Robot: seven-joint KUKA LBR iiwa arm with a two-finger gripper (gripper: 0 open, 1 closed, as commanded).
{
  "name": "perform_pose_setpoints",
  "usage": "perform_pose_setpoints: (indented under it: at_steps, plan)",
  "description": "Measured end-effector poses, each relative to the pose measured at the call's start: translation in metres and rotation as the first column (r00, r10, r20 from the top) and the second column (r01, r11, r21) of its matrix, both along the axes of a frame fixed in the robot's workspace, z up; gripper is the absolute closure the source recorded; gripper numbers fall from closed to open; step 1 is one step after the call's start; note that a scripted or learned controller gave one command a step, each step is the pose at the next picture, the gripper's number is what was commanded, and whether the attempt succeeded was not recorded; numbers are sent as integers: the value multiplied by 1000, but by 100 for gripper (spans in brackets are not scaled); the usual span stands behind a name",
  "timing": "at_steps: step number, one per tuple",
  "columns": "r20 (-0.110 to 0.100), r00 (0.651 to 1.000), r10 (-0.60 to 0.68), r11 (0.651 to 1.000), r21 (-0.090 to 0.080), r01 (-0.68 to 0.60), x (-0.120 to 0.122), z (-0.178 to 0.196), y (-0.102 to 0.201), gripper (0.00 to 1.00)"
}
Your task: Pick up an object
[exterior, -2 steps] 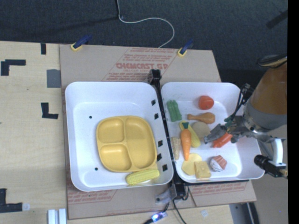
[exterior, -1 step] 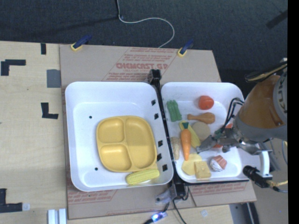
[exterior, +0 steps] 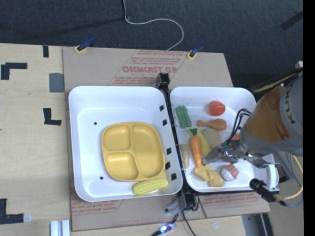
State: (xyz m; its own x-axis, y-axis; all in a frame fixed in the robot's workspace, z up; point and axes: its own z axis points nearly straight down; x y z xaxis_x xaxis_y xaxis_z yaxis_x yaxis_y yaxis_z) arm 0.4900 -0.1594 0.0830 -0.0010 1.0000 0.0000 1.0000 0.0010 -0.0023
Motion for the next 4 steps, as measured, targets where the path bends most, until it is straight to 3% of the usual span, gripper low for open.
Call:
perform_pose_setpoints:
  at_steps: [1, 3, 4]
  plan:
    - [3, 1000, 0, 1000, -2, 0, 1, 12, 0, 100]
    - [6, 1000, 1, 1000, -2, -1, 3, 116, -4, 100]
    - [3, 1000, 1, 1000, 0, -1, 4, 142, -3, 100]
